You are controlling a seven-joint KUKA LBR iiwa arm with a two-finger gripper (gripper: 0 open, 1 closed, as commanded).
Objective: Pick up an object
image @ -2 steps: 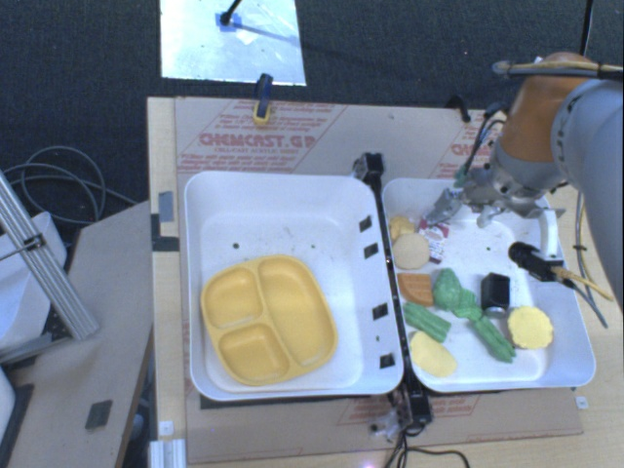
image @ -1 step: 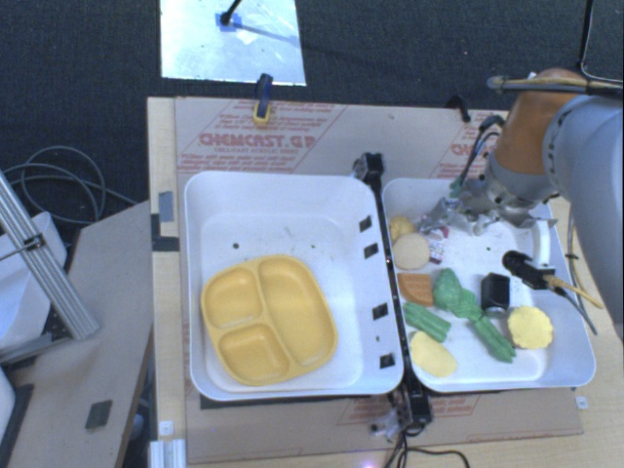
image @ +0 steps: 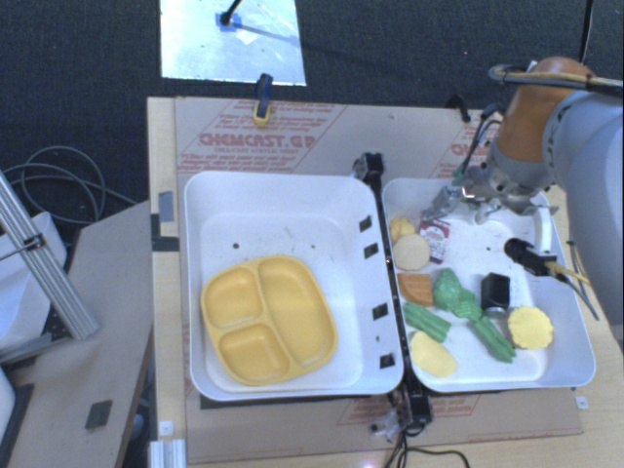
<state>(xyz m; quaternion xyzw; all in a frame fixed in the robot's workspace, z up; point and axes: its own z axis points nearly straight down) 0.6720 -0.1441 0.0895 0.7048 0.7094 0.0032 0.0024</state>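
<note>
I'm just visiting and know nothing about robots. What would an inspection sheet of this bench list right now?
Surface: bench bearing two white bins side by side.
Job's things: right bin holds toy foods, among them a yellow round piece, a green piece and a black block.
Clutter: yellow divided tray in the left bin.
Grippers: gripper over the right bin's far edge.
Cables: black cable on the floor, left.
Surroundings: shiny metal plate beyond the bench.

Two white bins. One yellow compartment tray. Three green toy vegetables. Three yellow toy foods. One orange piece, one round beige piece, one black block.
</note>
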